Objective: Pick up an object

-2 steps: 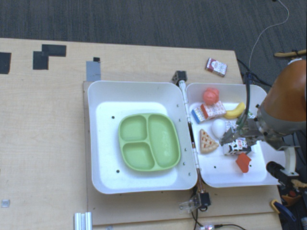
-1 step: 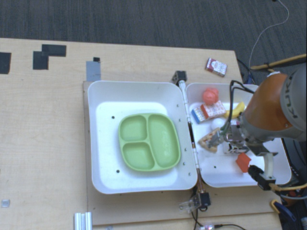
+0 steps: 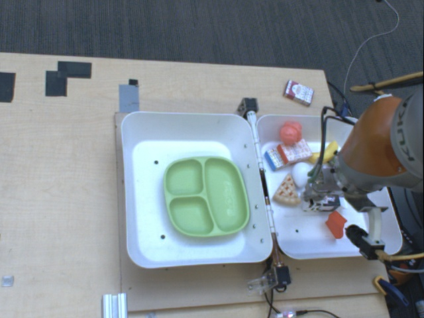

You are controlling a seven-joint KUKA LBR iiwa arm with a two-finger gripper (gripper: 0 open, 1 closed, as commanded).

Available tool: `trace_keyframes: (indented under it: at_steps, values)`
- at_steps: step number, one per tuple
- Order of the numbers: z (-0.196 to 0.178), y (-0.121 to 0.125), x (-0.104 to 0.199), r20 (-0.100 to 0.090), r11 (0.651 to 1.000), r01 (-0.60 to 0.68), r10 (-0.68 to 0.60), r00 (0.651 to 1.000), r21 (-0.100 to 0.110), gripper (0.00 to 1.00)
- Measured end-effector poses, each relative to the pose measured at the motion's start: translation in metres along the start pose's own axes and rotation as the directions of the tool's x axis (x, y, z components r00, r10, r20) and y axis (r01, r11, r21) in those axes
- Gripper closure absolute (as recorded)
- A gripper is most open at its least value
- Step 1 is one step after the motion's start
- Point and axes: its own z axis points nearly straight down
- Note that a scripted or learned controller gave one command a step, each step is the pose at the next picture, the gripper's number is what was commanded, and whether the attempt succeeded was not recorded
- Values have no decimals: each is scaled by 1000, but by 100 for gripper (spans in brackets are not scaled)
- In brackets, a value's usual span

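The gripper (image 3: 320, 201) is lowered into the right bin (image 3: 298, 244), just beside the pizza slice (image 3: 287, 191), which lies at its left, apart from the jaws. A white egg (image 3: 301, 173) is seen just above. Whether the jaws are parted cannot be told

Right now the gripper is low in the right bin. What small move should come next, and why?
Probably a short descent, then closing. The gripper hovers in the right bin beside the pizza slice and the white egg, with nothing visibly between its fingers. The red block lies just to its other side, so a small nudge toward the pizza slice first may help.
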Motion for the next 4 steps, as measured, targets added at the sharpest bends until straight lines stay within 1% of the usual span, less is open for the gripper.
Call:
trace_keyframes:
  at_steps: [1, 2, 3, 4]
  values:
    - [-60, 75, 71, -17, 999, 5, -5, 1000, 34, 100]
    - [-59, 74, 70, -16, 999, 5, -4, 1000, 36, 0]
    - [19, 30, -10, -14, 999, 2, -1, 1000, 37, 0]
    - [8, 32, -9, -17, 999, 4, -4, 1000, 34, 100]
